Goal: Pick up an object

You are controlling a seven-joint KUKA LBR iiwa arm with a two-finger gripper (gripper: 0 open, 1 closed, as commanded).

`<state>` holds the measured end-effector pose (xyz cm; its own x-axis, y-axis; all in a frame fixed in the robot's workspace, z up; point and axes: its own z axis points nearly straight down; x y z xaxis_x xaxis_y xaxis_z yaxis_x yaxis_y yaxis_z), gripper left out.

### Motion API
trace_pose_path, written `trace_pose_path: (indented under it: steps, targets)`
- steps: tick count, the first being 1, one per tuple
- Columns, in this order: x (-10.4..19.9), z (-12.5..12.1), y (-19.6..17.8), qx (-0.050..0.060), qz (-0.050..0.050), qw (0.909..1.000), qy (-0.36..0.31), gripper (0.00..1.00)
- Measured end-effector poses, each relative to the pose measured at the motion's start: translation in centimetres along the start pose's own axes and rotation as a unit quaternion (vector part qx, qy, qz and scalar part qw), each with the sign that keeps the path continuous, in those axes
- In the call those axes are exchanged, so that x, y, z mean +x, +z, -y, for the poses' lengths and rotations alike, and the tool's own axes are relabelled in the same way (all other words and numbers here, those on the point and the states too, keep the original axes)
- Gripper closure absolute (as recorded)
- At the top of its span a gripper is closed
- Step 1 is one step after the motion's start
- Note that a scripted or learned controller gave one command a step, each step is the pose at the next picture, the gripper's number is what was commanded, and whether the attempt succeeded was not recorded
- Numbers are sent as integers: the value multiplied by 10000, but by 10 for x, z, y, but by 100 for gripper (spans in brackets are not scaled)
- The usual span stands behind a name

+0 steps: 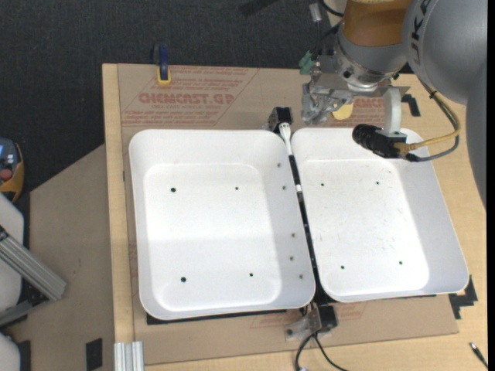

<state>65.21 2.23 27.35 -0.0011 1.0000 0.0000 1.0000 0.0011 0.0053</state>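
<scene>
Nearest me, a black clip (325, 317) with a dark cable sits at the front edge of the brown board (209, 95), right at the seam between the two bins. An aluminium bar (31, 265) lies off the board at front left.

The left bin (139, 207) and right bin (447, 230) are both shallow and white, side by side and touching along a black strip (298, 199). Each floor has four small dark dots. The right bin's floor also has fine dark specks.

At the far end of the strip is a second black clip (280, 117). Red lettering is printed on the board beyond the left bin, and a blue clamp (162, 56) grips the board's far edge.

The gripper (323, 108) hangs over the board just past the right bin's far rim, near that bin's far-left corner. I can't tell its state (the metal parts blur together there).

The task object, as far as I can tell, is a small pale yellow object (343, 112) just beside the gripper on its right, over the same strip of board. I can't tell whether it is held or only lying there.

A black part (377, 140) with a yellow cable sticks out over the right bin's far rim. Above it are the orange band (375, 25) and the grey arm (456, 29), coming in from the right over dark carpet.
</scene>
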Motion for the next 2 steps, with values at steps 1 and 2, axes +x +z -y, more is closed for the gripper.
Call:
trace_pose_path:
  steps: [1, 2]
  targets:
    - [2, 2, -31, -1, 1, 10000, 1, 100]
    - [-89, -13, -86, -18, 24, 10000, 41, 100]
